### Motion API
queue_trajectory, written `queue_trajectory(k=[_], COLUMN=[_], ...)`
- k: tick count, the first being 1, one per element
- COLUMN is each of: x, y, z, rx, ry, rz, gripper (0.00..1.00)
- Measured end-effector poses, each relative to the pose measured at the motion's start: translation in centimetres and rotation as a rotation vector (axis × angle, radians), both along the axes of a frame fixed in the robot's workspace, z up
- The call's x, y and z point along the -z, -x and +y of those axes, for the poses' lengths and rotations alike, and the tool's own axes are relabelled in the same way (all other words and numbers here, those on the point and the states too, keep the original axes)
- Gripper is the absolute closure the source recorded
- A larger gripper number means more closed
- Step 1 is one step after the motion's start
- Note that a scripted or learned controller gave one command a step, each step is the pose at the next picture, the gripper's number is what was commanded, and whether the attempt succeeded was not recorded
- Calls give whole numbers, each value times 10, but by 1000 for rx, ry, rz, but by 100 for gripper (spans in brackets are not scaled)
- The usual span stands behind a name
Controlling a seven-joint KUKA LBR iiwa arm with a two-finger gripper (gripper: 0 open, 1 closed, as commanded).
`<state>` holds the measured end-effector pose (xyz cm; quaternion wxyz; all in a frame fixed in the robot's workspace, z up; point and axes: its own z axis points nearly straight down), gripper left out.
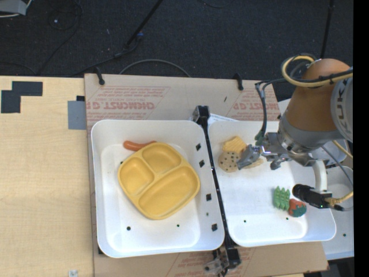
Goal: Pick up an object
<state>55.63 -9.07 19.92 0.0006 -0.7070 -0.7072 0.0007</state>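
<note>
A dark floor strewn with cables lies behind the bench, where a cardboard sheet [173,100] carries two shallow white bins split by a black divider [210,178], the landmark for everything below.

From the overhead camera, the left bin [109,224] sits on the divider's far side from the arm. A yellow sectioned plate [158,180] rests near its middle, and an orange carrot-like piece [138,145] peeks out along the plate's upper edge, touching or just under its rim.

The right bin [259,229] sits on the arm's side. Just beside the divider lie a round tan cookie [228,163] and, touching it above, a yellow cheese-like wedge [233,144]. Well away from the divider, near the bin's outer wall, sit a green block [281,197] and a small red-and-green piece [297,208].

The gripper [249,157] hangs low over the right bin, its tip right beside the cookie. Its fingers look slightly parted with nothing between them, though the slanted view blurs them, so that is a guess.

The cookie seems the likely target. A good grasp would centre the fingers across its edge, keeping clear of the wedge, then press down fully before closing, since a flat disc slips easily.
</note>
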Motion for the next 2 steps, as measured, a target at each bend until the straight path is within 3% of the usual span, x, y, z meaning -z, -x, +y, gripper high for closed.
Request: queue_trajectory(k=[2], x=[113], y=[6], z=[10], rx=[1], ry=[-1], rz=[5], gripper=[0])
